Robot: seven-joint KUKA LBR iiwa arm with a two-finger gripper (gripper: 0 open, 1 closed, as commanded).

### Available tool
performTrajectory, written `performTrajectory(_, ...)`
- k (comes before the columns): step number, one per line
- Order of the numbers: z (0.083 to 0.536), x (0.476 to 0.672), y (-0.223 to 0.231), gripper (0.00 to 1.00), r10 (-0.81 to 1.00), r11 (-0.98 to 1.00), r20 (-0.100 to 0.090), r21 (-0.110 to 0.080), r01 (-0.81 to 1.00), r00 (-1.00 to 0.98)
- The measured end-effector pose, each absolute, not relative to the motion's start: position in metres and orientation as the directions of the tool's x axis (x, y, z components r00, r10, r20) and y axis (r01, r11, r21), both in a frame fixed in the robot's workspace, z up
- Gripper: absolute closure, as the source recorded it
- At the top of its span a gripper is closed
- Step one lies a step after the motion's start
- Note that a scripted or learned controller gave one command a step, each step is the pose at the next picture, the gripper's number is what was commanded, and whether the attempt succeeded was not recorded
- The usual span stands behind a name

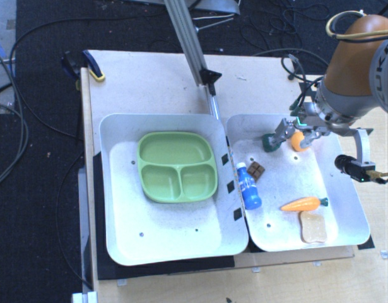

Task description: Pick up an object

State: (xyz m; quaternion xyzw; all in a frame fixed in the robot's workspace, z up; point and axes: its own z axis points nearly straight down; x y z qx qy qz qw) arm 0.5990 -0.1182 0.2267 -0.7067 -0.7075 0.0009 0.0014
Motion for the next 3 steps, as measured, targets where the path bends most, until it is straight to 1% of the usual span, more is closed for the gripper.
performTrajectory(1,0.228,0.600,-0.118,0.00,1.000,0.002,0.000,0.000,1.000,-0.002)
performTrajectory(2,0.171,0.592,-0.125,0.00,1.000,-0.001,0.000,-0.005,1.000,0.001)
performTrajectory(3,0.128,0.589,-0.126,0.00,1.000,-0.001,0.000,-0.004,1.000,0.001)
